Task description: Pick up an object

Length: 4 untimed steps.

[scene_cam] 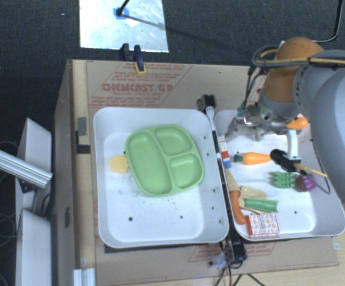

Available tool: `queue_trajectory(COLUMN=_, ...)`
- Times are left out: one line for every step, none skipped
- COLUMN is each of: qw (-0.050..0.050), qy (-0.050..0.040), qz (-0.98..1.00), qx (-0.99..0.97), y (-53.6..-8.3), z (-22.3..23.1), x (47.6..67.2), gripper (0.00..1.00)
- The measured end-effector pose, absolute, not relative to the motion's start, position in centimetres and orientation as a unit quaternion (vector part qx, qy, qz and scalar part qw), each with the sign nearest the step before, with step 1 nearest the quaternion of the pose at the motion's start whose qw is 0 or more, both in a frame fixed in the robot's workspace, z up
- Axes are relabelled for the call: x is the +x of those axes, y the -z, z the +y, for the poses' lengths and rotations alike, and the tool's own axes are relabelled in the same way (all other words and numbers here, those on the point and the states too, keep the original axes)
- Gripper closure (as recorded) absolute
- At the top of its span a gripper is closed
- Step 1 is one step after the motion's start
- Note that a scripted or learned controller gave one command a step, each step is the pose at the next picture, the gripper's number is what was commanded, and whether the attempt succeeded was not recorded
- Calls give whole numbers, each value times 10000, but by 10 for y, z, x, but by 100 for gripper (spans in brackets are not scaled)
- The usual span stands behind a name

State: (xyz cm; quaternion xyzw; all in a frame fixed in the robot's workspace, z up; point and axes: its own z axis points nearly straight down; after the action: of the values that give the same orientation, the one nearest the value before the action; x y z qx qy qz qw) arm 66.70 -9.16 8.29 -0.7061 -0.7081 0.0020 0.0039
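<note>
My gripper (251, 126) hangs over the far left part of the right bin (330, 219), under the grey arm with its orange band. Nothing shows between its fingers. Just in front of it lies a small orange carrot (257, 158) with a green tip. Further forward are a green fork-like toy (282, 179), a purple piece (304, 183), a green block (261, 205), a beige cracker (252, 192), a long orange carrot (236, 205) by the bin's left wall and a red-and-white box (263, 223).
The left bin (115, 219) holds a green divided plate (163, 159) and a yellow disc (119, 164). A white pen-like stick (218, 140) lies along the divide between the bins. Brown cardboard (136, 85) lies under both bins.
</note>
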Motion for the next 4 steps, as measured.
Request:
queue_trajectory(qw=-12, qy=1, qz=-7074, qx=-7068, y=-85, z=-147, x=669, gripper=0)
queue_trajectory(qw=-27, qy=14, qz=-7086, qx=-7056, y=-96, z=-146, x=670, gripper=100)
queue_trajectory(qw=-27, qy=11, qz=-7088, qx=-7054, y=-96, z=-146, x=670, gripper=0)
queue_trajectory(qw=-18, qy=6, qz=-7075, qx=-7067, y=-85, z=-162, x=669, gripper=0)
